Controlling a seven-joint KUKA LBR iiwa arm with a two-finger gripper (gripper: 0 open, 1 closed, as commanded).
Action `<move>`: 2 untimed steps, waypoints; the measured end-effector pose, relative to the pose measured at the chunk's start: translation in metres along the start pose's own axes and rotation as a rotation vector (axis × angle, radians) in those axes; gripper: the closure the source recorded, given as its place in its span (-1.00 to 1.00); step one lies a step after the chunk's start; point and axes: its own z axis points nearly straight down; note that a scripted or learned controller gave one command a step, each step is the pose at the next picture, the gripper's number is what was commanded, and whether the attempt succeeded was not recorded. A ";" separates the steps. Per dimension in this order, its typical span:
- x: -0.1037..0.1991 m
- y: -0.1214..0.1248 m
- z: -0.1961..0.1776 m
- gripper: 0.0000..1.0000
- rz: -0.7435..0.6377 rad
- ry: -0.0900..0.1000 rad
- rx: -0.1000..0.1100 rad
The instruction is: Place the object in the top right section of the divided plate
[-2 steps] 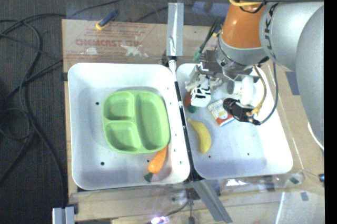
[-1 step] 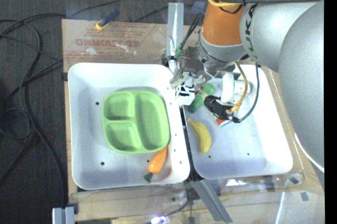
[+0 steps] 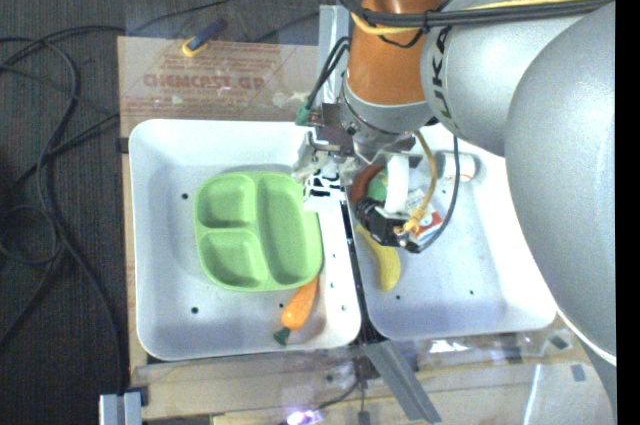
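Observation:
A green divided plate (image 3: 255, 230) lies in the left white bin (image 3: 160, 163); its sections hold nothing. My gripper (image 3: 322, 175) hangs over the ridge between the two bins, just off the plate's upper right corner. Right beside the wrist, in the right bin (image 3: 480, 283), are a red and green item (image 3: 371, 184) and a white item (image 3: 398, 181), both partly hidden by the arm. A yellow banana (image 3: 384, 262) lies below them. An orange carrot (image 3: 299, 306) rests in the left bin against the plate's lower right edge.
The big grey arm with its orange band (image 3: 400, 3) covers the upper right of the view and much of the right bin. Cables (image 3: 432, 203) loop under the wrist. A cardboard sheet (image 3: 220, 78) lies behind the left bin.

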 end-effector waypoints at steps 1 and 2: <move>0.035 0.006 0.026 1.00 -0.191 0.000 0.001; 0.062 -0.006 0.014 1.00 -0.155 0.001 0.000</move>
